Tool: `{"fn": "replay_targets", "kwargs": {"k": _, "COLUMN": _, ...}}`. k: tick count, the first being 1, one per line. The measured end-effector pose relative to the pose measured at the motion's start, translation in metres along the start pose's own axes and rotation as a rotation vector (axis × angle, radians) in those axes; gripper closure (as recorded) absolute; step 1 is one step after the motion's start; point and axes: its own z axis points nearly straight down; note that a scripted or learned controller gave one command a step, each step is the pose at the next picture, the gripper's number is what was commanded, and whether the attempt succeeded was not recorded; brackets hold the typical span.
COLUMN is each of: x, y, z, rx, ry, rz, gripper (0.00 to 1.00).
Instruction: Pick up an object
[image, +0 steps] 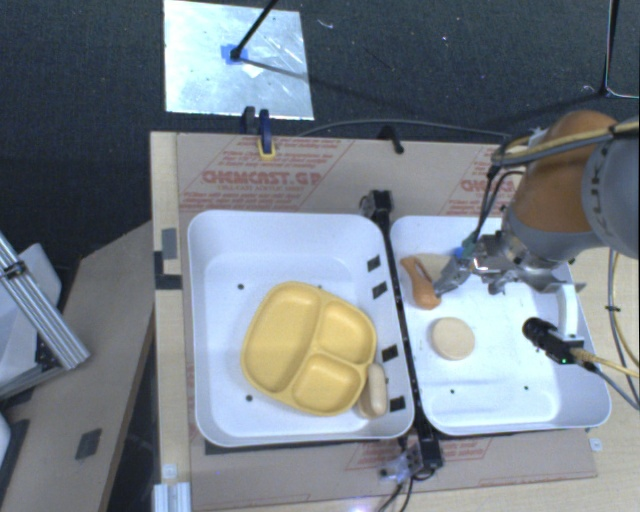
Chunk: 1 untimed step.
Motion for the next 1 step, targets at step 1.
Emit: {"fn": "replay_targets", "kwargs": {"k": 1, "x": 0.0035, "y": -0.0023, "z": 0.0425, "rx": 0.001, "ry": 0.0, "rz": 0.0, "gripper": 0.0}}
